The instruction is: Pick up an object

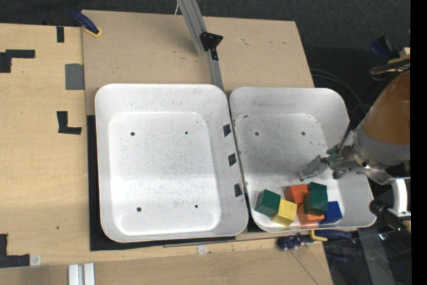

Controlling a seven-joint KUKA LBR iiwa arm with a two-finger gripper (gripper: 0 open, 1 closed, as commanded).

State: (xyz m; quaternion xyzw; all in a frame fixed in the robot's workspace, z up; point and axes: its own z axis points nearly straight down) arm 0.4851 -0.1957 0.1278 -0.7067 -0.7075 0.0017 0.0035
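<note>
One end effector (313, 169) hovers above clustered blocks (300, 204).

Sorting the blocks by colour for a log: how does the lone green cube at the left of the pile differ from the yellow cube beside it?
The green cube is darker and looks somewhat larger than the yellow cube. The green cube sits at the pile's left edge, farther from the bin's near rim; the yellow cube lies nearer that rim, between the green cube and the orange blocks. Both are small blocks in the right white bin.
</note>
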